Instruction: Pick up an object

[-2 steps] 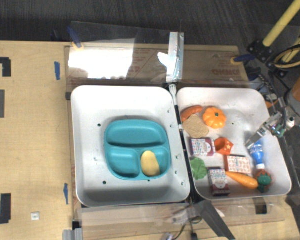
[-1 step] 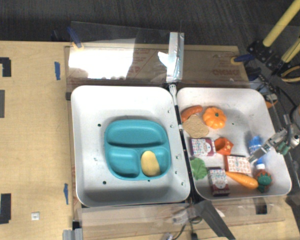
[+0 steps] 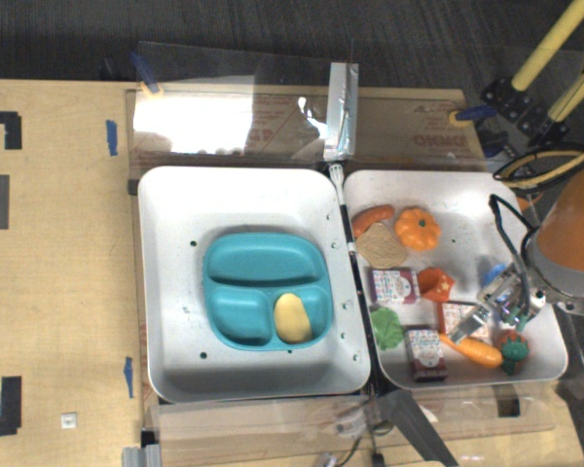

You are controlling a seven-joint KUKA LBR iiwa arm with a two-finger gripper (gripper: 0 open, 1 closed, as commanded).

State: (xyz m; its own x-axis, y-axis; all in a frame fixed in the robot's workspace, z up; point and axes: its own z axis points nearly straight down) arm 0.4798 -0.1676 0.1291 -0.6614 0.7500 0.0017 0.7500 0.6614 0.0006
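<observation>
Two shallow white bins are sitting side by side on the bench (image 3: pixel 49 261). The left bin (image 3: pixel 165 261) is holding a teal divided tray (image 3: pixel 263 261), and a yellow potato-shaped piece (image 3: pixel 292 317) is lying in the tray's lower right compartment.

The right bin (image 3: pixel 448 188) is carrying the play food, and the carrot (image 3: pixel 475 350) serves as the landmark here. The carrot is lying orange and tilted near the bin's front edge. A dark green piece (image 3: pixel 514 354) is sitting just to the right of the carrot, touching or nearly touching it. A small printed box (image 3: pixel 424 348) is lying just left of the carrot, and a green leafy piece (image 3: pixel 385 327) is lying further left, against the bin's wall. Above and to the left of the carrot are sitting a red pepper (image 3: pixel 435 282) and a pink packet (image 3: pixel 393 285). Well above the carrot, an orange pumpkin (image 3: pixel 418 229), a tan cookie (image 3: pixel 382 248) and a reddish sausage (image 3: pixel 372 218) are clustering together.

The arm is reaching in from the right, and the end effector (image 3: pixel 496 305) is hanging just above and to the right of the carrot. Whether its fingers are spread or closed cannot be told, and nothing can be seen between them.
</observation>
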